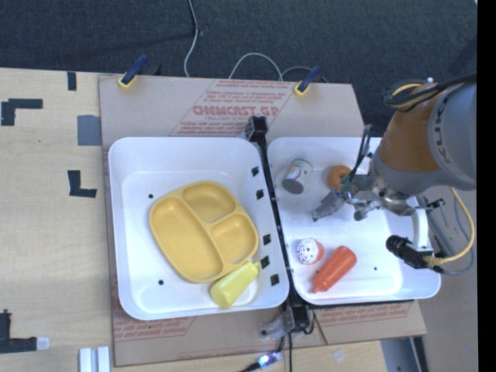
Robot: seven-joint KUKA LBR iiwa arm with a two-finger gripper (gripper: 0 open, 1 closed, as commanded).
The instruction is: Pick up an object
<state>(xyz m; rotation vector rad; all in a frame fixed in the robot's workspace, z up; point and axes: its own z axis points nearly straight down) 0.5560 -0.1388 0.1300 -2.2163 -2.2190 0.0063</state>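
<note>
In the right bin lie an orange carrot-shaped toy, a small white ball with red dots, a grey metal cup on its side and a small orange fruit. My gripper hangs over the middle of this bin, just below the orange fruit and above the carrot. Its two grey fingers are spread apart with nothing between them. The left bin holds a yellow divided plate and a yellow bottle.
A black divider with clips runs between the two bins. Both bins rest on a cardboard sheet held by blue and yellow clamps. The arm's grey and orange body covers the right bin's far right side.
</note>
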